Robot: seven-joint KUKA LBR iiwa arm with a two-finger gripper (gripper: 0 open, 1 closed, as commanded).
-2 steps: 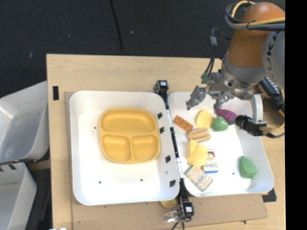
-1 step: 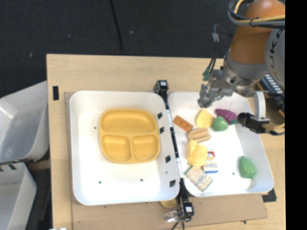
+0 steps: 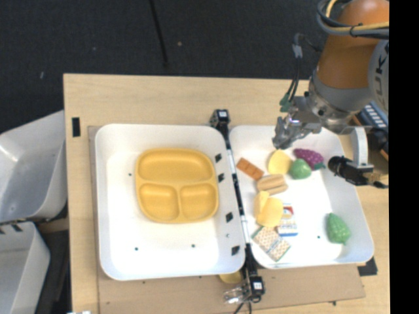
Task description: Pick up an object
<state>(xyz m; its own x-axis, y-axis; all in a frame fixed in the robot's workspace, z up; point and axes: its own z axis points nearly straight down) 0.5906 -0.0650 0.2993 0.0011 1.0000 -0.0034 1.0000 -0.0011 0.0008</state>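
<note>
My gripper (image 3: 287, 135) hangs over the back of the right bin (image 3: 314, 254), just above a yellow piece (image 3: 278, 163). Beside that piece lie purple grapes (image 3: 308, 156) and a green round item (image 3: 300, 170). Further left is an orange-brown block (image 3: 249, 169), and a tan bun (image 3: 272, 184) lies below the yellow piece. Toward the front are a yellow wedge (image 3: 269, 210), a small printed box (image 3: 287, 222) and a checkered packet (image 3: 272, 243). A bumpy green item (image 3: 338, 228) sits alone at the front right.
The left bin (image 3: 118, 254) holds a yellow divided plate (image 3: 177, 183). A black divider with clips (image 3: 230, 175) runs between the bins. A black-and-white fixture (image 3: 350, 165) juts over the right bin's right rim. The wooden bench (image 3: 150, 97) surrounds both bins.
</note>
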